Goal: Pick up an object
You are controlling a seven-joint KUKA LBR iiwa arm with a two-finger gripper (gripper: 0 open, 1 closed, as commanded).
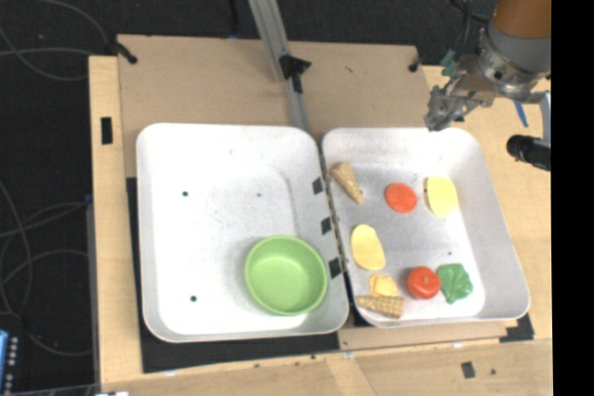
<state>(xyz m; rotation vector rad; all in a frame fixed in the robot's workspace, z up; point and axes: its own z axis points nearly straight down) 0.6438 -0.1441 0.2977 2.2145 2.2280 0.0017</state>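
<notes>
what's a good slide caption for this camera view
Gripper above right bin of toy food; green bowl in left bin.

The arm (522,5) is running off the picture's top edge, its upper part unseen. The gripper (439,118), hanging over the right bin's (497,227) far edge, is showing as a dark blur, too small to read. The bench's (111,227) near edge is being cropped.

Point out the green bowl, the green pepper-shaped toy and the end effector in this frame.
Round green plastic bowl (286,274), camera view, on its inner floor.
Small green pepper-shaped toy (454,282), camera view, on the middle of its body.
Grey end effector (436,120), camera view, at its lower tip above the right bin's far edge.
</notes>
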